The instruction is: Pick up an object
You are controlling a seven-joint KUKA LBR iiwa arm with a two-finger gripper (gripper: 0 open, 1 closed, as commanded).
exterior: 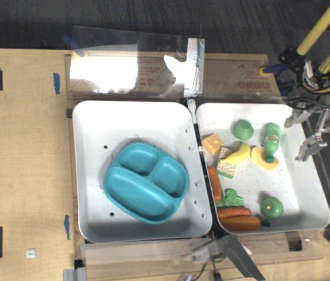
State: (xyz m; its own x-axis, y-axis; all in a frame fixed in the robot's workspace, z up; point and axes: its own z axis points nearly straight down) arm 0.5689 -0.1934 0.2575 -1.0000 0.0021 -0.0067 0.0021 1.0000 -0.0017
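The right white bin (305, 186) holds several toy foods. A green ball (243, 129) and a green bottle-like piece (271, 138) lie at the back, the latter over a yellow slice (265, 158). An orange block (213, 143), a yellow wedge (239, 153) and a carrot (214, 181) lie along the left wall. A green leafy piece (232, 198), a red sausage (238, 214) and a green apple (271, 206) sit near the front. My gripper (303, 134) hovers at the bin's right rim, open, with nothing between its fingers, right of the bottle-like piece.
The left white bin (95, 127) carries a teal divided plate (146, 181). A clear plastic sheet (136, 69) stands behind the bins. Yellow poles and cables (320, 28) crowd the upper right. Bare wooden bench (19, 157) lies to the left.
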